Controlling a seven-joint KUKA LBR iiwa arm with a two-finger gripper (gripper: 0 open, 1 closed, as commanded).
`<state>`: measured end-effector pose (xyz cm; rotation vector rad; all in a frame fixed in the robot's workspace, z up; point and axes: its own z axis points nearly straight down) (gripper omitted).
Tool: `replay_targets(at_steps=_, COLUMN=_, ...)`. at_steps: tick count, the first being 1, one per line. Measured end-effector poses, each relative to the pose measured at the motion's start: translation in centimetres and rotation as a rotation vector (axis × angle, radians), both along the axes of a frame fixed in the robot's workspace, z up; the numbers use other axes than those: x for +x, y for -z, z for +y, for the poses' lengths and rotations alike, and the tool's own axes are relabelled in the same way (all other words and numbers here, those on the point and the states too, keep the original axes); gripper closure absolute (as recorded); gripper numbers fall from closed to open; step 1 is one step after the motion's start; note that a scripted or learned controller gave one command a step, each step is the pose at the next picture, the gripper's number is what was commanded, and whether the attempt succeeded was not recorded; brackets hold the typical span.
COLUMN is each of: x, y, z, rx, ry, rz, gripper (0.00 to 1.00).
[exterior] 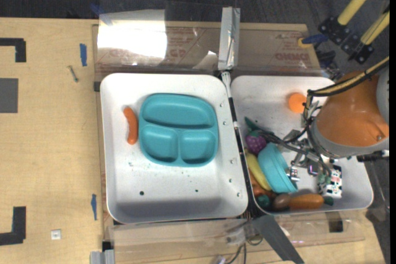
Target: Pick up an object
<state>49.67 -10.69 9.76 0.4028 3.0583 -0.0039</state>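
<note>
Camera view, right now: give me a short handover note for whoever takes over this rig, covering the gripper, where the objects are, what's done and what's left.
Gripper: low in the right bin, over the pile of toy food. I cannot tell whether it is open or shut, and nothing is visibly held.
Right bin: teal bowl, banana, purple grapes, an orange-red piece at the near wall, and an orange ball at the far side.
Left bin: teal divided tray with an orange sausage-shaped toy beside it.
Done: arm is positioned at the pile.
Left: grasp one object and lift it.
</note>
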Motion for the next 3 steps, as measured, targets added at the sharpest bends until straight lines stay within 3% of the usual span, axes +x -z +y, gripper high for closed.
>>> replay_targets(at_steps=1, x=14.2, y=-6.4, z=-0.1, rx=0.004, ry=-0.166, rz=0.044, gripper=0.0)
replay_targets(at_steps=2, x=16.1, y=-1.6, z=-6.2, rx=0.004, ry=-0.171, rz=0.053, gripper=0.0)
replay_targets(at_steps=3, x=16.0, y=1.0, z=-3.7, rx=0.007, ry=-0.078, rz=0.053, gripper=0.0)
